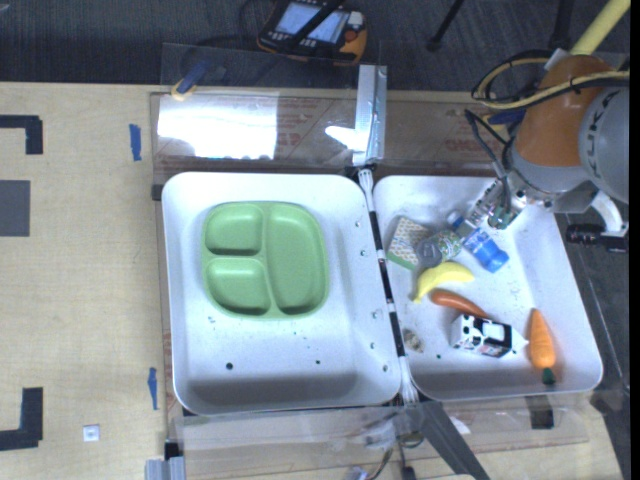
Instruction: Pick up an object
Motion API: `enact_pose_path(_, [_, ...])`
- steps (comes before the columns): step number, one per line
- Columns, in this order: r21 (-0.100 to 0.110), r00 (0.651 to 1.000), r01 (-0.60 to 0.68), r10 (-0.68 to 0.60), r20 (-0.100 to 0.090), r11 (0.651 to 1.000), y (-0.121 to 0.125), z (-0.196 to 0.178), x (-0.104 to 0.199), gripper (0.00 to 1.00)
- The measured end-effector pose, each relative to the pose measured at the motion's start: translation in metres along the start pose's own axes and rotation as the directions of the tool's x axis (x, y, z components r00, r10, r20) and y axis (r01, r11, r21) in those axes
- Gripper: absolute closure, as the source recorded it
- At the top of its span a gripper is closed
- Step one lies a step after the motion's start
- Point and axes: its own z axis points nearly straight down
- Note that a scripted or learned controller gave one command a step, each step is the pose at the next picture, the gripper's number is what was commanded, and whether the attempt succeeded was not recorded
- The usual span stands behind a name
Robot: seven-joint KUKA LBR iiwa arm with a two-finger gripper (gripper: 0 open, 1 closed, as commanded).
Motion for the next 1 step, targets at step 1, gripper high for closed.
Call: enact_pose_path(1, [-0.002, 1.0, 0.031, -0.031, 0.004, 1.0, 0.0101, -0.0851, 0.0357, 1.0])
